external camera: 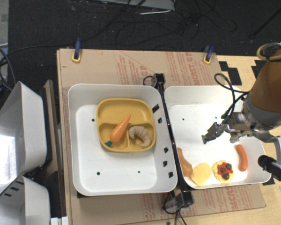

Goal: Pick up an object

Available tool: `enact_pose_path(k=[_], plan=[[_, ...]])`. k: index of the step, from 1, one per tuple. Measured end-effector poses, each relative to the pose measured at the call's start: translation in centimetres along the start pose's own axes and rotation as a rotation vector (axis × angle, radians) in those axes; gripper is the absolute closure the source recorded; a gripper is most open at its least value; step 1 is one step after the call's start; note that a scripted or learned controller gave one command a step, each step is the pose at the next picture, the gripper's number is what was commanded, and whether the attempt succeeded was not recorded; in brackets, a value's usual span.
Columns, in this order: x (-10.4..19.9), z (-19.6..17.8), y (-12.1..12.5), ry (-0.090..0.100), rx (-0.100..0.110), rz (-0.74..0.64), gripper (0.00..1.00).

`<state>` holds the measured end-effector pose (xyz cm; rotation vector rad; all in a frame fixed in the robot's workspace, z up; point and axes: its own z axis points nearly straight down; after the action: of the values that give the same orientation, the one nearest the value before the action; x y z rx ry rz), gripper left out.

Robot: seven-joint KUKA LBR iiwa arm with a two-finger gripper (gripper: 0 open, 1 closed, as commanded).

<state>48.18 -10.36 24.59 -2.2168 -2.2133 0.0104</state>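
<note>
So the arm point(267, 97) comes in from the right and the gripper point(211, 135) hangs over the right bin point(196, 102), roughly mid-bin, above bare white floor. Honestly can't tell how far the fingers are spread, it's just a dark lump from this angle, and I don't see anything caught between them.

The toy food in that bin sits along the near edge: a tan drumstick-looking piece point(184, 161) by the left wall, a pale yellow round point(201, 173) just beside it, then a little pizza point(223, 170) with red and dark toppings, and a sausage point(242, 157) lying a bit to the right of that. All of them are apart from the gripper, toward the front.

The left bin point(84, 139) has a yellow divided plate point(126, 106) with a carrot point(120, 128) lying across the divider and a shrimp point(140, 135) in the right compartment. Both bins sit side by side on the cardboard-covered worktop point(112, 62).
</note>
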Motion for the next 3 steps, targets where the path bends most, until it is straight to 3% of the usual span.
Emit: enact_pose_path(k=[1,3], plan=[[0.0,-0.5,0.2,-0.002,-0.011,-0.002,0.00],[0.1,12.1,0.9,0.000,-0.005,0.001,0.00]])
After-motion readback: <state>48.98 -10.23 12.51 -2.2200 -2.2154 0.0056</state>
